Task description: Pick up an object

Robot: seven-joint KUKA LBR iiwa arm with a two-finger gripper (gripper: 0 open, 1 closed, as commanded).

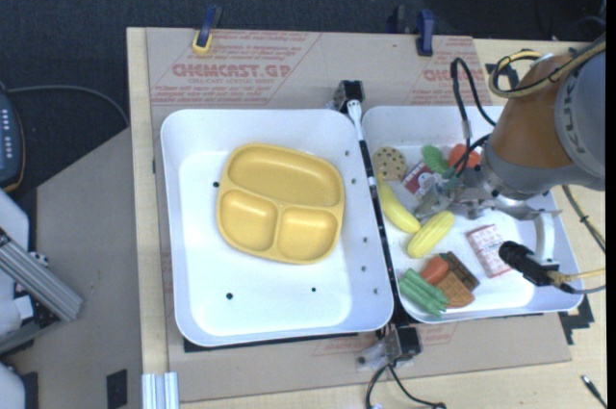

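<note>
The pincer (438, 197) sits low in the right bin (568, 296), among the toy food, just above the corn cob (430, 234) and beside the banana (397, 208). Whether it is spread or pinching anything, I cannot tell. Nothing looks lifted, so the pick seems not yet done. The yellow divided plate (281, 202) lies in the left bin (192, 282).
</note>
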